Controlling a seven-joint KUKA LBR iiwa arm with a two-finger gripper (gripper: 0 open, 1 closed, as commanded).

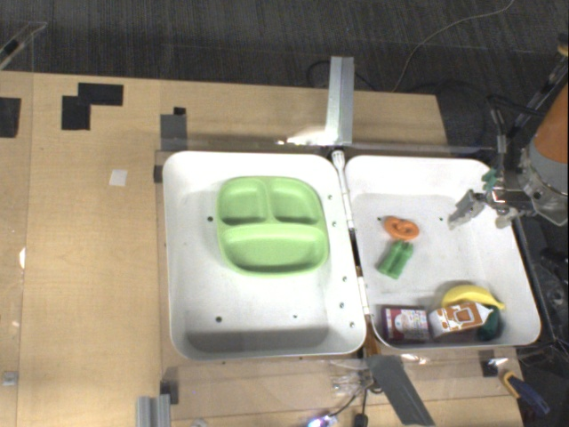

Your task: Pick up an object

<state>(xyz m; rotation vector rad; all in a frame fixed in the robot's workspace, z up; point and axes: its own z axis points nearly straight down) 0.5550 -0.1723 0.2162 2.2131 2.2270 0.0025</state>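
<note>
Notice, from above, your hand (480, 205) hangs over the right bin's (444, 181) far corner, holding nothing; whether it is spread, I cannot tell. Likely targets lie apart nearby: orange disc (401, 229), green block (395, 260), banana (472, 295), carton (433, 322).

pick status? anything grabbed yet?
Done: nothing lifted. The orange piece, green piece, banana and dark carton all lie in the right bin; the green divided plate sits in the left bin.
In hand: the gripper is at the right bin's upper right, nothing between its fingers.
Left: descend, grasp, lift.
</note>
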